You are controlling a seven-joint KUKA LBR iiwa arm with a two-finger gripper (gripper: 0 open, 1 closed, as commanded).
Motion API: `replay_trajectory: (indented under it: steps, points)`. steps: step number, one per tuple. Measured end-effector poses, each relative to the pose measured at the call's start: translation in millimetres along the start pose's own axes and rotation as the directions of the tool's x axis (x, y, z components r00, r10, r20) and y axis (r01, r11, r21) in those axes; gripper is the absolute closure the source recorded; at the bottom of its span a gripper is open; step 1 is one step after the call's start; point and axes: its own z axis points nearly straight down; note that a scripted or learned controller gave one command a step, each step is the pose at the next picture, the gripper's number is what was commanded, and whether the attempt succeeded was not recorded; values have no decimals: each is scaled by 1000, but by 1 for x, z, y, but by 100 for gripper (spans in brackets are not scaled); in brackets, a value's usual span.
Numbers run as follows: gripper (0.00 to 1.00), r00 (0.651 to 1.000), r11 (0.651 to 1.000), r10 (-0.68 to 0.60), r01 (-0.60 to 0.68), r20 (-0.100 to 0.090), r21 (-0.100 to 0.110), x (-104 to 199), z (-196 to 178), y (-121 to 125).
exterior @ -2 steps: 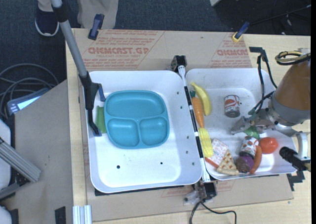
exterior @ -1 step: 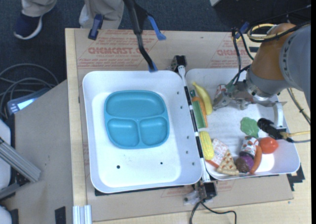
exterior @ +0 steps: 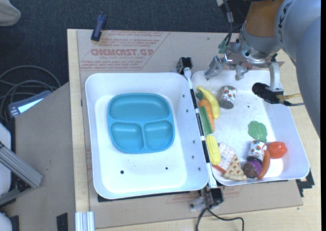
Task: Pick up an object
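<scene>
Left bin [exterior: 102, 174]: blue divided tray [exterior: 140, 122]. Right bin [exterior: 285, 123]: banana [exterior: 210, 100], small can [exterior: 227, 97] near centre-top. Gripper [exterior: 224, 71] hovers just above the can, fingers spread, gripping nothing. Cardboard-topped bench [exterior: 122, 49]; dark floor [exterior: 46, 5] around.

Glossy blue plastic tray [exterior: 141, 123] in smooth white bin [exterior: 97, 123] (cardboard-like bench [exterior: 76, 72]).
</scene>
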Motion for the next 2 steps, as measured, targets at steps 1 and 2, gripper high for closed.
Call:
replay_trajectory:
  steps: [1, 2]
  points:
    - [0, 1000, 1000, 4, -4, 1, 6, -46, 102, -39]
    - [0, 1000, 1000, 4, -4, 0, 6, -42, 102, -124]
